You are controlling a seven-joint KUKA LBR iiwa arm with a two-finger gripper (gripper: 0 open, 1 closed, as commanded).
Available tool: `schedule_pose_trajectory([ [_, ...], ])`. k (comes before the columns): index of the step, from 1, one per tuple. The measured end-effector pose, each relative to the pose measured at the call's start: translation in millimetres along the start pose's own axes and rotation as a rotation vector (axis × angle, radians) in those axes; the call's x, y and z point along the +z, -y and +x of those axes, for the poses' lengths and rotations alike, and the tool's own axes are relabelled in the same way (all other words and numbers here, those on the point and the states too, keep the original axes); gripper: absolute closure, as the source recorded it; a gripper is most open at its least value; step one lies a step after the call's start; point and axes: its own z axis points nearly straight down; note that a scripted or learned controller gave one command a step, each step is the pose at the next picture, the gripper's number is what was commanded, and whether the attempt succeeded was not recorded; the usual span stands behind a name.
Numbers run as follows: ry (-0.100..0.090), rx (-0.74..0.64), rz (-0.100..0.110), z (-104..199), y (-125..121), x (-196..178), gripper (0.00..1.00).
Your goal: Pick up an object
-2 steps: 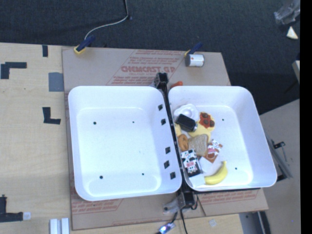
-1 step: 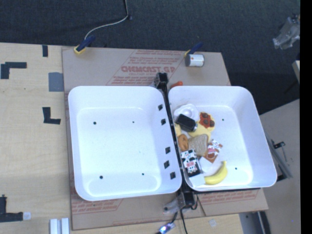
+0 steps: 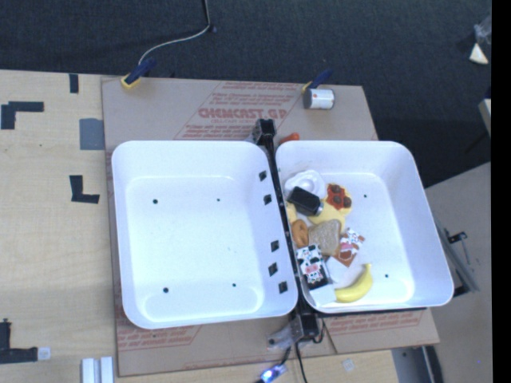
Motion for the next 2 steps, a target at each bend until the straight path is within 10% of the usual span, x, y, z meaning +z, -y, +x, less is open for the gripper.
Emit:
schedule_pose_trajectory([
  [1, -0.005, 0.003, 0.015, 0, 59, 172, 1.00],
  [2, 0.004, -0.002, -0.011, 1, 2, -5, 1.00],
])
